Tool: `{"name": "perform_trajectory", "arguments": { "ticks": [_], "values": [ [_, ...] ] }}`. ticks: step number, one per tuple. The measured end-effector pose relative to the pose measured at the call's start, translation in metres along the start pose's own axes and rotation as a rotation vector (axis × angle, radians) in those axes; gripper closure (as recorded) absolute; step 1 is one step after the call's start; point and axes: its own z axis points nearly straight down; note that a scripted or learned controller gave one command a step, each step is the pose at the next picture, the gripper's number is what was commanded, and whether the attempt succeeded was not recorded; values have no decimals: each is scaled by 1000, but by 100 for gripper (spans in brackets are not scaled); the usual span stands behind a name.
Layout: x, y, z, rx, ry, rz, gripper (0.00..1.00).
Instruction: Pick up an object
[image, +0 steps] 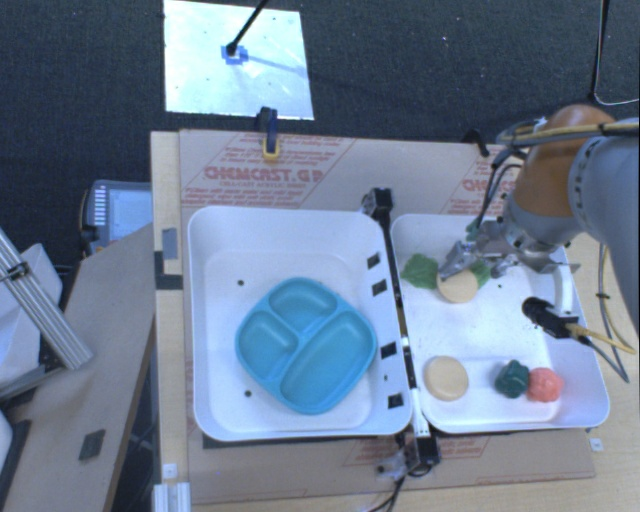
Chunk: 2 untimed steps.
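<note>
Two shallow white bins sit side by side on the surface (300, 160); the left bin (215, 300) at centre frame holds a blue divided plate (305, 343), lying flat and apart from the loose items, so it plays no evident part in the pick. The right bin (590, 400) carries the candidate objects: a green leafy piece (420, 270) and a tan round disc (459, 288) at its upper left; a second tan disc (446, 378), a dark green lump (512, 378) and a pink lump (544, 384) along its lower edge, well spaced, which favours single grasps. The arm (580, 180) reaches in from the right of the frame; the end effector (470, 256) hangs low, just above the upper disc and green piece, judged the likely target; whether it is spread or pressed together cannot be told.
</note>
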Motion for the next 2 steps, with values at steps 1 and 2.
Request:
{"name": "perform_trajectory", "arguments": {
  "ticks": [1, 2],
  "values": [
    [0, 2, -14, -6, -1, 0, 100],
    [4, 7, -59, -5, 0, -3, 100]
  ]
}}
